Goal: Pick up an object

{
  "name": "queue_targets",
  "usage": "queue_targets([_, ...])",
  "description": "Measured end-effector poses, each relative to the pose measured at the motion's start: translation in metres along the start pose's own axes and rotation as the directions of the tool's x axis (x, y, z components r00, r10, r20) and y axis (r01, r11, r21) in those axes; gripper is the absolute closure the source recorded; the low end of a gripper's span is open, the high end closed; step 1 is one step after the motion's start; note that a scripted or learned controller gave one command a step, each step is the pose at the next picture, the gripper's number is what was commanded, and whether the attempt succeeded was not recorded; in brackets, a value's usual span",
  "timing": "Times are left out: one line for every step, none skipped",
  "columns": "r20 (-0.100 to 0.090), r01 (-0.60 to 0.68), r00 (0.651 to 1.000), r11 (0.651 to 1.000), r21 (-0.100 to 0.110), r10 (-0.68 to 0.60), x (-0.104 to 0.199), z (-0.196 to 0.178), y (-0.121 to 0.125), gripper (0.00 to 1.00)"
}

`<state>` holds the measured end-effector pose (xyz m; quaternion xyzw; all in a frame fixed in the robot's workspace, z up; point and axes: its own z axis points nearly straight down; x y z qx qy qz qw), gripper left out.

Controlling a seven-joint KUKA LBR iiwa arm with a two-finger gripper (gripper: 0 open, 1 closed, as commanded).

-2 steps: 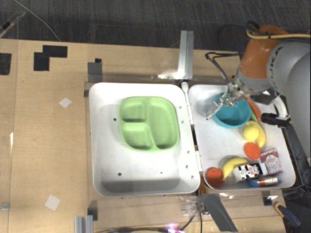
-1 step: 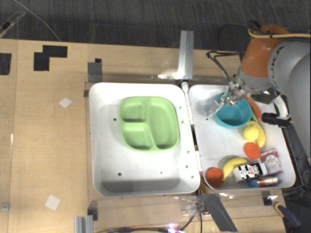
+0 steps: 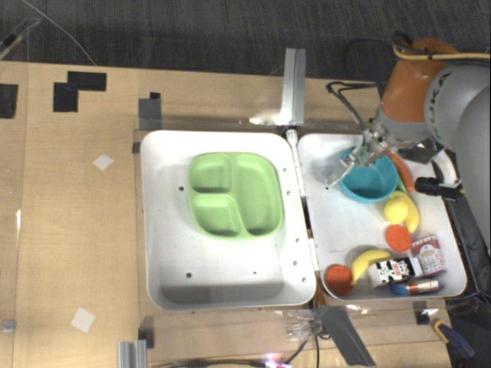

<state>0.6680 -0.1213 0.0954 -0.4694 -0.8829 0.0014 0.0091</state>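
Observation:
My gripper (image 3: 359, 158) hangs over the back of the right bin (image 3: 331, 228), at the left rim of a blue bowl (image 3: 372, 182). It looks to be touching or just above that rim. An orange carrot-like piece (image 3: 403, 172) lies against the bowl's right side. In front of the bowl are a yellow fruit (image 3: 403, 208) and an orange round fruit (image 3: 398, 238). Along the bin's front edge lie a banana (image 3: 368, 261) and a red apple (image 3: 338, 277). A black-and-white carton (image 3: 395, 270), a red box (image 3: 428, 254) and a small tube (image 3: 415, 287) lie there too.
The left bin (image 3: 165, 228) holds a green divided plate (image 3: 234, 194) near its middle. A metal post (image 3: 294, 87) stands behind the seam between the bins. The arm's grey body with its orange band (image 3: 406, 90) fills the upper right, with black cables beside it.

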Motion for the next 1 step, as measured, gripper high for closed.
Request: queue_targets([0.006,0.037,0.999,0.999,-0.002,-0.037,-0.0031,-0.0042,-0.0042,0.0])
